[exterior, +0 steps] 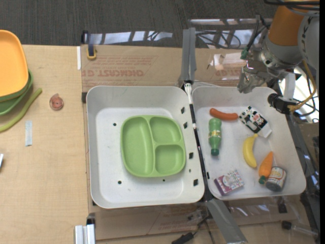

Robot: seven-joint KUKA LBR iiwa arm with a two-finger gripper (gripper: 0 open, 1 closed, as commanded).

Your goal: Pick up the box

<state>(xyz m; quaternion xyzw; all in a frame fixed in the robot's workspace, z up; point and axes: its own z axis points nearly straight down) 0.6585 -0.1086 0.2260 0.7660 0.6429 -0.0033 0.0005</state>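
A small purple and white box [229, 181] lies flat near the front edge of the right bin [294, 151]. A black and white patterned carton [253, 120] lies at the back of the same bin. My gripper [247, 83] hangs over the bin's far rim, up and left of the patterned carton and far from the purple box. Nothing shows under it.
The right bin also holds a red sausage [224, 114], a green bottle [215, 135], a banana [249, 151], a carrot [265, 166] and a tin can [275, 179]. In the left bin [101, 146] lies a green divided plate [153, 146]. Orange and green dishes [11, 70] sit at far left.
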